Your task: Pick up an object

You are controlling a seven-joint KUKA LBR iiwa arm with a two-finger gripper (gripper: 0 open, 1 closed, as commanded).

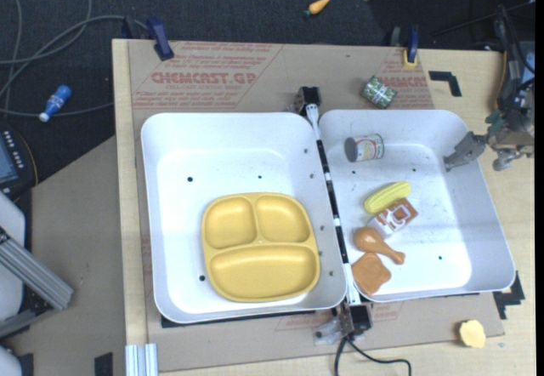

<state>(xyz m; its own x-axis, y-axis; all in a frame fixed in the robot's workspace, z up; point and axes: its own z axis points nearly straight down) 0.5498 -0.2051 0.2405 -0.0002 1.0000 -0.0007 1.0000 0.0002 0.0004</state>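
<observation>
1. My gripper [466, 150] sits at the right edge of the frame, over the right bin's [442, 276] upper rim; whether it is wide or narrow I cannot tell.
2. The right bin, smooth white plastic, holds a small can [365, 147] on its side, a bumpy yellow corn cob [387, 195], a brown packet [398, 214], a drumstick [377, 243] and a tan toast-like slab [371, 272].
3. The left bin [170, 162] holds a glossy yellow three-compartment tray [258, 246].

I count two white bins, left [170, 153] and right [459, 221], one yellow divided tray [259, 247], one small can [365, 147], one corn cob [387, 195], one drumstick [378, 243], one brown toast piece [371, 272], one brown-and-white packet [398, 214], and two blue clamps [158, 37] [412, 44] on my bench [221, 76].
</observation>
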